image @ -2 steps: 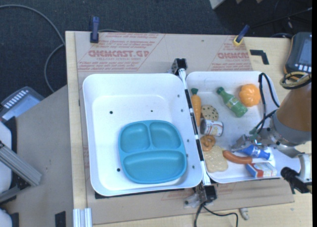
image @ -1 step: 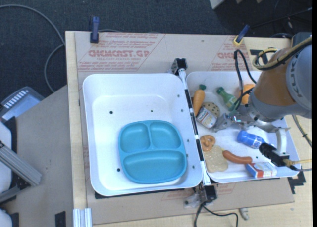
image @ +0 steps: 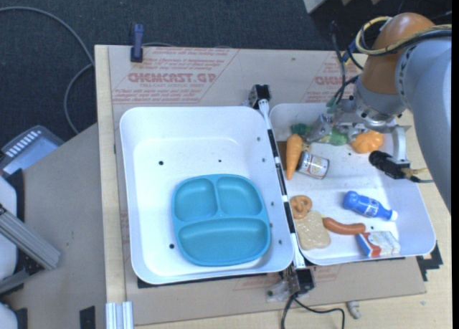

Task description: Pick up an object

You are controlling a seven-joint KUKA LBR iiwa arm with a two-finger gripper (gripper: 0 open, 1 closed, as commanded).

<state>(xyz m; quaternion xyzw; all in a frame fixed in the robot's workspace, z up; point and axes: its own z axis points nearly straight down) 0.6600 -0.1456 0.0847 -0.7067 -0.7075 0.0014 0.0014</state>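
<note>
At the upper right of the frame the claw (image: 343, 128), its state impossible to tell, hangs over the right bin (image: 423, 213) beside an orange toy fruit (image: 368, 141), which looks light, rigid and slick, best pinched across its middle.

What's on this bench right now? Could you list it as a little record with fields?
left bin: holds a blue divided plate
right bin: toy carrot, tin can, pretzel, bread slice, sausage, blue bottle, orange fruit, small red-and-white box
arm: reaches in from the right
gripper: low over the right bin's far end, by some green items
held object: none seen
</note>
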